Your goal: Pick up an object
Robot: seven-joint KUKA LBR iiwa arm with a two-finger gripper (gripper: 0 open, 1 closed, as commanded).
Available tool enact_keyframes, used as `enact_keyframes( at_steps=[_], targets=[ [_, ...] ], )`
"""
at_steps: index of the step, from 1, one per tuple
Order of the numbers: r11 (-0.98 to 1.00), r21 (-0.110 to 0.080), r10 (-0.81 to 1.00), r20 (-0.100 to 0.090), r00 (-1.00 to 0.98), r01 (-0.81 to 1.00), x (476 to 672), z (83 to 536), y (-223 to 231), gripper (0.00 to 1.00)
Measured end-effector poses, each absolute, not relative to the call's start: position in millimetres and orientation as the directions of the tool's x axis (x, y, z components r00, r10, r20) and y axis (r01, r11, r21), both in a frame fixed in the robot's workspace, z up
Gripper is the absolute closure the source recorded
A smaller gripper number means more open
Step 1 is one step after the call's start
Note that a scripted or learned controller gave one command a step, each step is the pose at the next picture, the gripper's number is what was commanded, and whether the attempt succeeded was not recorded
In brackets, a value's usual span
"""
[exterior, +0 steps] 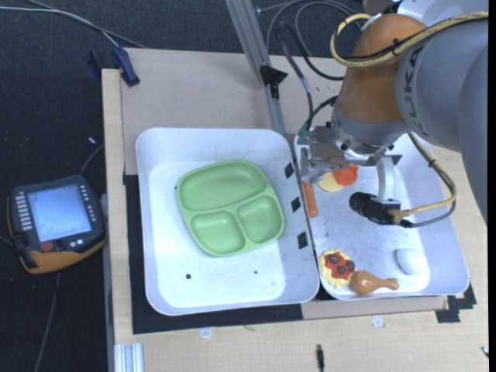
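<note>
gripper (335, 163) over right bin (442, 231), grip state unclear, wrist hides orange-yellow toy (341, 177) partly, carrot (310, 198) just below-left

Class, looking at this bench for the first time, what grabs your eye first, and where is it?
The green divided plate lies in the middle of the left bin. The grey arm with its orange band looms over the right bin, above small toy foods: a carrot, a pizza slice, a drumstick and a white egg.
</note>
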State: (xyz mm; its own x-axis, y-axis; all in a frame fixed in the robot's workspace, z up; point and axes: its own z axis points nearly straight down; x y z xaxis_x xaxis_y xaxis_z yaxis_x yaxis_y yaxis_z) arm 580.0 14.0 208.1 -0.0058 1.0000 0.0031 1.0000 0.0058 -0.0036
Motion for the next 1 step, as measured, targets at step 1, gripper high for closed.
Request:
enact_keyframes(
  at_steps=[1],
  targets=[
    [0.006,-0.003,1.0,0.004,-0.006,1.0,563.2,220.1,60.2,1.0]
  ],
)
